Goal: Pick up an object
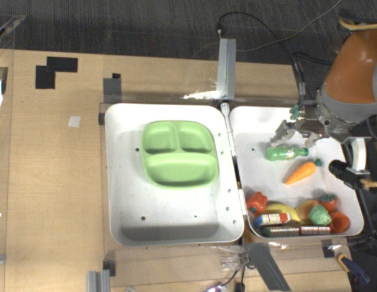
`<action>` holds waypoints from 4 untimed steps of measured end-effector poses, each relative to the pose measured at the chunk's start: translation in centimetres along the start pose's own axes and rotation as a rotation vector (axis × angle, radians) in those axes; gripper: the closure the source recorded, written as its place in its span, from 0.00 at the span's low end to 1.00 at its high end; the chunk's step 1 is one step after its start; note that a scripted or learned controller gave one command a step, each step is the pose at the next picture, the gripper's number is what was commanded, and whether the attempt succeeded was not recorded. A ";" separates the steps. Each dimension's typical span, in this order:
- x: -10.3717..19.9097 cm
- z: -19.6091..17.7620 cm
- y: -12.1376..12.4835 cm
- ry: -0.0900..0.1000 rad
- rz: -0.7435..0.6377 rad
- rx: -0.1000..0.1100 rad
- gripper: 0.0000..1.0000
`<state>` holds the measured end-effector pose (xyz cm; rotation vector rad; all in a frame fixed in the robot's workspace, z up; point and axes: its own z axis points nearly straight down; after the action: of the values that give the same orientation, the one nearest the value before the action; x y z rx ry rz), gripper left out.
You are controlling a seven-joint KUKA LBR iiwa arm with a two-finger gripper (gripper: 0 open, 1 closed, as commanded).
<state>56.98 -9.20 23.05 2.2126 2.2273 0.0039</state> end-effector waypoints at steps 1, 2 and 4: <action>-3.6 7.2 -4.8 0.000 -0.215 0.000 0.00; -7.8 14.1 -4.5 0.000 0.180 -0.007 0.00; -9.7 14.1 -0.2 -0.002 0.135 -0.009 0.00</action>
<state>56.91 -18.85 8.91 2.3521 2.0674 0.0115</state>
